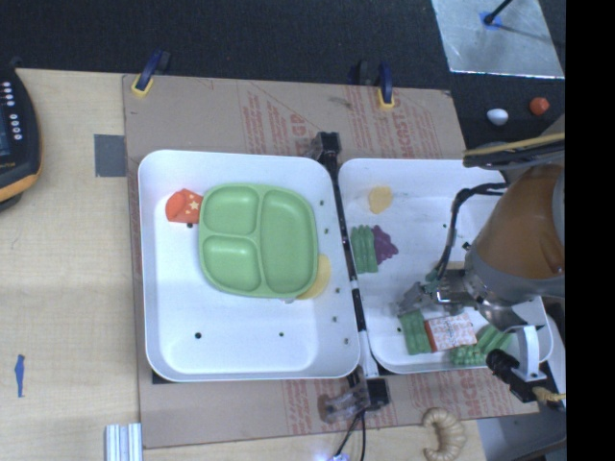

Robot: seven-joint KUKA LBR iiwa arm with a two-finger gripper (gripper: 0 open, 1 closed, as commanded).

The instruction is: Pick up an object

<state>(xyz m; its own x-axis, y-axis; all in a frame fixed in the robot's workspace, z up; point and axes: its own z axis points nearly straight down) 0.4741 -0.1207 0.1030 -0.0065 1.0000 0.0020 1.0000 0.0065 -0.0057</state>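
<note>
So from the overhead camera view, the gripper (423, 301) is down low inside the right bin (413, 176), coming in from the right with that big orange-banded arm (524, 233) looming over it. Honestly can't tell whether it's spread or closed, the metal bits blur together at this angle, so no call on that. Just below it and basically touching is a small pile: a green ridged block (415, 334), a red-and-white card thing (452, 332) to the right of that, and another green piece (478, 350) further right, near the bin's lower rim. Up and to the left of the gripper there's a green ridged toy (363, 248) with a purple grape-looking bit (384, 244) right beside it, and a yellow blob (381, 199) further up. Way off to its left, in the left bin (159, 286), sits a green divided plate (259, 240) with a red toy (183, 206) at its far edge. My guess is the target is that pile under the gripper. Risk here: the pieces are packed together, so it could pinch an edge, grab two at once, or just shove them against the bin wall and come up with nothing.
</note>
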